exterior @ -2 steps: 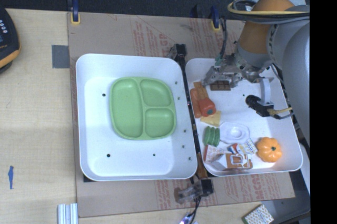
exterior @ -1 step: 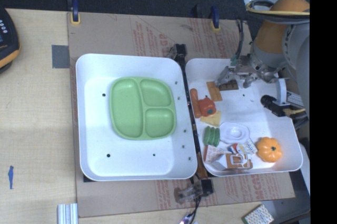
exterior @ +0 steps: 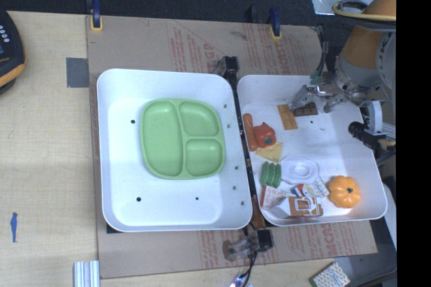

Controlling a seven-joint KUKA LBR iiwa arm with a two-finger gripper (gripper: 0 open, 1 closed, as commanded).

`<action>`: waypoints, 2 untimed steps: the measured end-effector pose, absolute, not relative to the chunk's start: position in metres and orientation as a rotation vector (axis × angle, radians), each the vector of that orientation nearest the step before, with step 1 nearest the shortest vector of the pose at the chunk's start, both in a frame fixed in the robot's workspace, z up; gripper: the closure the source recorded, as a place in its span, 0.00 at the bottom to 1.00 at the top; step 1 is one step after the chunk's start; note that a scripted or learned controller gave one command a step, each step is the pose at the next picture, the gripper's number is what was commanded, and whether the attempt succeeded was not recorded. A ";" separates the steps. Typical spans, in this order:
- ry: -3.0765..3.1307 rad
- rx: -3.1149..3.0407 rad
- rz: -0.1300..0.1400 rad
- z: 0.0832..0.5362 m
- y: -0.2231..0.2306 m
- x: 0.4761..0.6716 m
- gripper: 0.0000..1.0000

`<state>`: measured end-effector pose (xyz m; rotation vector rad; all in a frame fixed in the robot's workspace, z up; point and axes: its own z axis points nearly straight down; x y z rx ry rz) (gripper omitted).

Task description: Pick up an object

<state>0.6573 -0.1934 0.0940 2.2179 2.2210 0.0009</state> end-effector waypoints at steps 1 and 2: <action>2.228 2.213 -0.002 0.094 -0.157 0.658 0.00; 2.221 2.219 0.000 0.094 -0.208 0.657 0.00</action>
